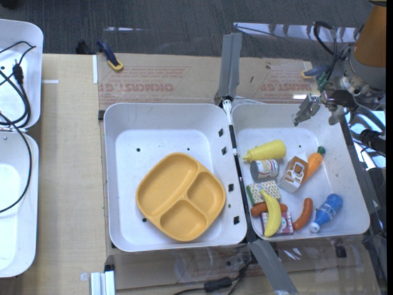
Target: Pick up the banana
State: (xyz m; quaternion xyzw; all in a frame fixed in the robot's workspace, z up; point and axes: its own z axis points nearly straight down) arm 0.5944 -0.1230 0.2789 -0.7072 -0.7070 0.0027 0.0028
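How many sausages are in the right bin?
2. One red-orange toy sausage lies near the blue plastic bottle; the other pokes out beneath the yellow toy banana. More could hide under the clutter.

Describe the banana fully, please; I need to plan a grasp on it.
The banana is a small yellow toy, smooth and plastic-looking, gently curved and whole. It lies flat near the front of the right bin, running from its upper tip by a green-patterned packet down toward the bin's front edge. It rests across a red sausage and over a flat carton, touching both. The gripper hangs over the bin's far corner, well apart from it.
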